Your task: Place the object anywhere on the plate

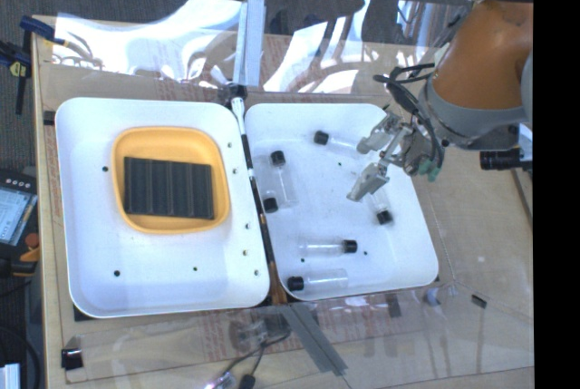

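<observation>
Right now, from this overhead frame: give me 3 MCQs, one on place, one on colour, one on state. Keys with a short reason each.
1. Where is the yellow plate?
A. In the left bin
B. In the right bin
C. On the bench outside both bins

2. What colour are the caps on the clear vials?
A. Red
B. Black
C. White

3. How do the vials lie?
A. Standing upright in a rack
B. Stacked on the plate
C. On their sides, scattered on the floor of the right bin

Key:
1. A: the plate sits inside the left bin, with a dark ridged insert at its middle.
2. B: each vial ends in a black cap.
3. C: they lie flat and apart in the right bin, with the claw above that bin.
</observation>
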You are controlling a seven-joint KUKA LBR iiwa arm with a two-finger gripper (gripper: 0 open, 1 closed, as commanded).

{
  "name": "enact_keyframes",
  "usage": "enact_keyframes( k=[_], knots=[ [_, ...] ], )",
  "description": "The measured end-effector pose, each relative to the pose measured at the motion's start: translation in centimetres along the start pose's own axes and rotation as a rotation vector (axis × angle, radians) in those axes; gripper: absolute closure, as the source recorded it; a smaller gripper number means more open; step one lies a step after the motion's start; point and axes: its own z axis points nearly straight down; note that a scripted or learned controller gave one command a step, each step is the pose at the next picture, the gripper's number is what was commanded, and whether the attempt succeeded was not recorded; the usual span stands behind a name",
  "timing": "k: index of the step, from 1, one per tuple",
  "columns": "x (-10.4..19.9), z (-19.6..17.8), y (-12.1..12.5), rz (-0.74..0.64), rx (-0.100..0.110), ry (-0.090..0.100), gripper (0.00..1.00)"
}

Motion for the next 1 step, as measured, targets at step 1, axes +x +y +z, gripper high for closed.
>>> enact_keyframes(
  k=[1],
  knots=[
    [0.00, 0.00, 0.00, 0.000, 0.000, 0.000, 0.00]
  ],
)
